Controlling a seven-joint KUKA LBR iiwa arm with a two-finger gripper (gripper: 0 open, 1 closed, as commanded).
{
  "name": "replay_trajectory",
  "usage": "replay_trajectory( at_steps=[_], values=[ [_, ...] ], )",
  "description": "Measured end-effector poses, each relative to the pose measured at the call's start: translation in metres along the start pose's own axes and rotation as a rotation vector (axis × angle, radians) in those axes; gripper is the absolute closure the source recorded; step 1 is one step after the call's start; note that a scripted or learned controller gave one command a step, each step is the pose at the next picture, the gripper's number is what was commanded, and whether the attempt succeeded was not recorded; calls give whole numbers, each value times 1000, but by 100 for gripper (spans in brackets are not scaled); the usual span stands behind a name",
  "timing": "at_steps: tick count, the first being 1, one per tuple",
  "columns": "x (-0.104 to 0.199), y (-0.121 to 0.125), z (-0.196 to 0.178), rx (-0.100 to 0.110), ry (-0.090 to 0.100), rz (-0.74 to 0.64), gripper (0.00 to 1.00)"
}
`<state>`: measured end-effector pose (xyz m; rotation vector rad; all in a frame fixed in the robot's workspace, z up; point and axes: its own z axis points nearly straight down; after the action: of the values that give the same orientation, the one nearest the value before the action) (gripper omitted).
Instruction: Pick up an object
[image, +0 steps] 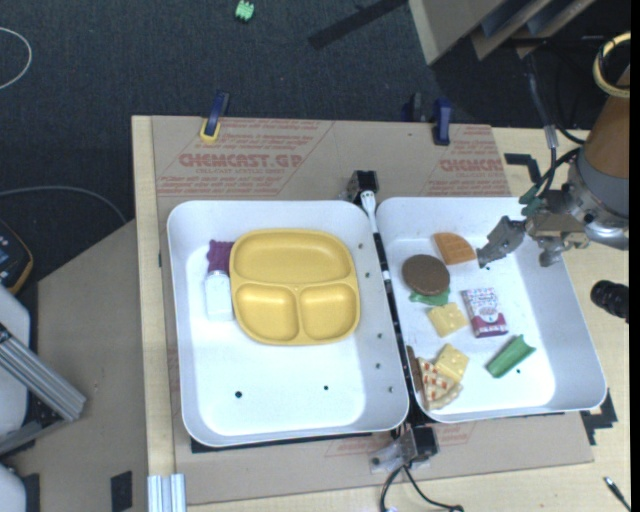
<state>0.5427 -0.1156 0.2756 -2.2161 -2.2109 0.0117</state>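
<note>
In the right bin (570, 300) lie several small items: an orange bread slice (454, 247), a brown round patty (426, 273), a yellow cube (447, 319), a red-and-white packet (483, 311), a green piece (510, 356) and a yellow cracker-like piece (441, 372). My gripper (523, 250) hangs over the bin's upper right part, to the right of the bread slice. Its two fingers (497, 244) are spread apart, open, with nothing between them.
The left bin (280, 400) holds a yellow divided plate (295, 284), with a purple item (219, 255) and a white item (217, 296) at its left side. Clamps (211, 120) sit on the board's far edge. The arm comes in from the right.
</note>
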Motion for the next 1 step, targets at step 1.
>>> replay_trajectory(
  at_steps=[1],
  values=[
    [0,2,-6,-11,-2,-2,0]
  ],
)
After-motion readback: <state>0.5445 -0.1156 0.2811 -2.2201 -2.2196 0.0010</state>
